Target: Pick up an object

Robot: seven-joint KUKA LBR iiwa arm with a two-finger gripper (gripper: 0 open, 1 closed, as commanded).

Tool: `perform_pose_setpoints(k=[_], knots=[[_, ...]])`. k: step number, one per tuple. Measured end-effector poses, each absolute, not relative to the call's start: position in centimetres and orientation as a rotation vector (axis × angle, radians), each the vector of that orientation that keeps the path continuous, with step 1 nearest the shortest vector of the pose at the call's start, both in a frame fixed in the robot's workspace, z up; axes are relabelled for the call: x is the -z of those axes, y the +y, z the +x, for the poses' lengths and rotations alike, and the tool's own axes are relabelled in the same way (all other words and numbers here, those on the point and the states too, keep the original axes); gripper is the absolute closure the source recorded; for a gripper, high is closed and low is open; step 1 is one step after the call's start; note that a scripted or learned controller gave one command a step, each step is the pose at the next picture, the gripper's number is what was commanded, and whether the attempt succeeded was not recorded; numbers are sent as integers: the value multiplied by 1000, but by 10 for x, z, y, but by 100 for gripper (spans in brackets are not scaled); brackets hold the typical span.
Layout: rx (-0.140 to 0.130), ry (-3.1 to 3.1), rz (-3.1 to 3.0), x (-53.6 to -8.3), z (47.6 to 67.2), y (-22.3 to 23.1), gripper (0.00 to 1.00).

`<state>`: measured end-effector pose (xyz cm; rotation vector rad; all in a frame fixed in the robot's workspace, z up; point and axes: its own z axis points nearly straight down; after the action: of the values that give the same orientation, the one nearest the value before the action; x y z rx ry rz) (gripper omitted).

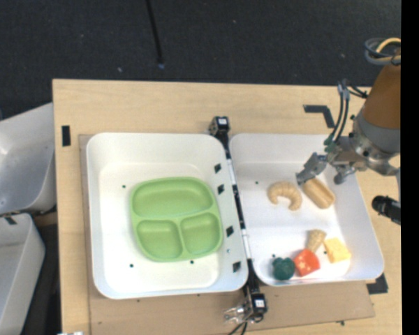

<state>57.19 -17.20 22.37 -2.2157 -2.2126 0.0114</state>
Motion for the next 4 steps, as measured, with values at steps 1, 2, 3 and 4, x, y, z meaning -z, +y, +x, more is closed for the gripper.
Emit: perform_pose_setpoints(k=[1, 2, 3, 4], knots=[[0, -2224, -2220, -231, 575, -172, 0], [-4, -2223, -2218, -185, 581, -168, 0], [-4, -2221, -2222, -127, 586, -176, 0], [-3, -2219, -2225, -100, 586, -177, 0]])
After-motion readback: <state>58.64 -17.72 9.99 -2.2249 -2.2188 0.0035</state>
